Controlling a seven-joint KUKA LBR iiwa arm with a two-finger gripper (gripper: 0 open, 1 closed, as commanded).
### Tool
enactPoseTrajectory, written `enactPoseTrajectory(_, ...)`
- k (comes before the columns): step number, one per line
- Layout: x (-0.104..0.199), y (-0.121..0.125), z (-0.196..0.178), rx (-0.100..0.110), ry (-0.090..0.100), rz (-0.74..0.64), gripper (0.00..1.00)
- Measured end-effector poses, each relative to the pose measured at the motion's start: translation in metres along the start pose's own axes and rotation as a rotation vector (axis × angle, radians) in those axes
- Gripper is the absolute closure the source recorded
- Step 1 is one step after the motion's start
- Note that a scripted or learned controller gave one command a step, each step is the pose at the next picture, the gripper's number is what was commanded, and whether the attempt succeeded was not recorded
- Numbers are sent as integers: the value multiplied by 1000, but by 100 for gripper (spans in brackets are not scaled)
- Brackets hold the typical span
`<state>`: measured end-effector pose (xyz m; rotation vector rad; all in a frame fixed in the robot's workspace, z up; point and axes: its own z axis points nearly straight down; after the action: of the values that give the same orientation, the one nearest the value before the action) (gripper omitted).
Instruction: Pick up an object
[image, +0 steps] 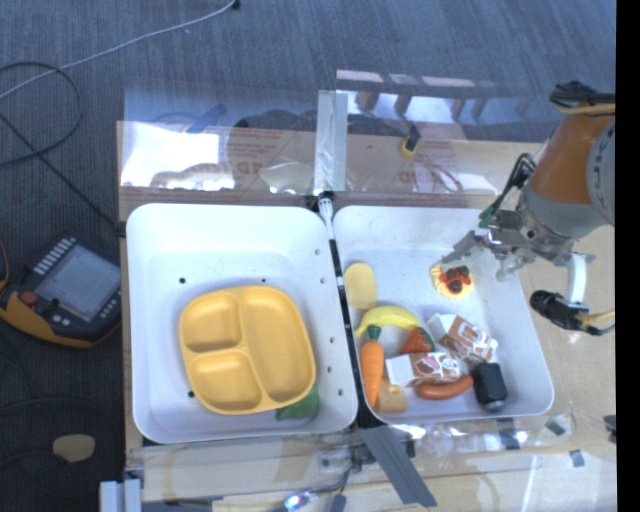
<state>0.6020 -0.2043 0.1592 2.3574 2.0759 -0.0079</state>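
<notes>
The end effector (487, 247) hangs over the upper right part of the right bin (400, 232), its two thin fingers (466, 246) spread apart with nothing between them. Just below and to the left of the fingertips lies a small yellow piece with red and dark berries on top (453, 280), resting on the bin floor, apart from the fingers. Behind the end effector the grey wrist rises to the orange band (565, 160) of the arm, which comes in from the right.

Lower in the same bin the other toy foods crowd together: a pale yellow rounded piece (360, 284) against the left wall, a banana (391, 320) below it, an orange carrot (371, 368) with a green top standing along the left side, and a small tan piece (392, 399) at the carrot's lower end. To the right lie a white and brown wrapped packet (465, 338), a red sausage (444, 388), and a black block (489, 385) near the lower right corner.

The left bin (160, 240) holds a yellow divided plate (247, 347) with three compartments; a bit of green (300, 407) peeks out from under its lower right edge.

On the floor to the left of the tabletop sits a handheld control pendant (62, 290) with an orange edge.
</notes>
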Motion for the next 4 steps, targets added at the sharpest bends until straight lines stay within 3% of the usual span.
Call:
enactPoseTrajectory(1, 1, 5, 56, -1, 2, -72, 0)
enactPoseTrajectory(2, 5, -28, 68, -18, 8, 92, 0)
enactPoseTrajectory(3, 35, 44, 5, -3, 3, -114, 0)
enactPoseTrajectory(4, 12, 30, 70, -11, 0, -162, 0)
